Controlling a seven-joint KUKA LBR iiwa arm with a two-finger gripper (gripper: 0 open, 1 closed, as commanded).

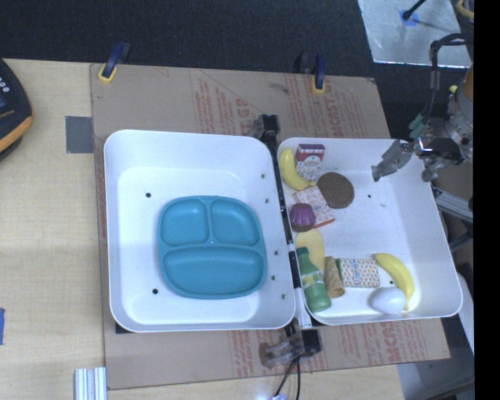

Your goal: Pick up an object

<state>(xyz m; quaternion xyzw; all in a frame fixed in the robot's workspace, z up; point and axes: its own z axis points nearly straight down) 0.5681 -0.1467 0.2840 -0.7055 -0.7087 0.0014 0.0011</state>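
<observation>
Wooden bench, cardboard sheet clamped on top, dark floor behind. Two white bins side by side: left bin with a blue divided plate; right bin with the pick candidates.

Right bin contents, mostly along the left wall: banana at top, small red-and-white carton just beside it, brown disc, purple ball, green bottle lower down. Near the front edge: second banana touching a white egg, patterned packet to its left.

End effector over the right bin's upper right area, near the far rim, apart from every object. Nothing between the fingers. Open or closed: cannot tell at this resolution.

Step in hand, as judged: approach, no grasp yet. Nearest candidate: brown disc, to the left of the end effector. Next move likely calls for a shift left, or toward the front for the banana, then a descent. Clutter along the left wall: risk of a neighbour nudged or a grip blocked by the wall. Front banana more open on its right side.
</observation>
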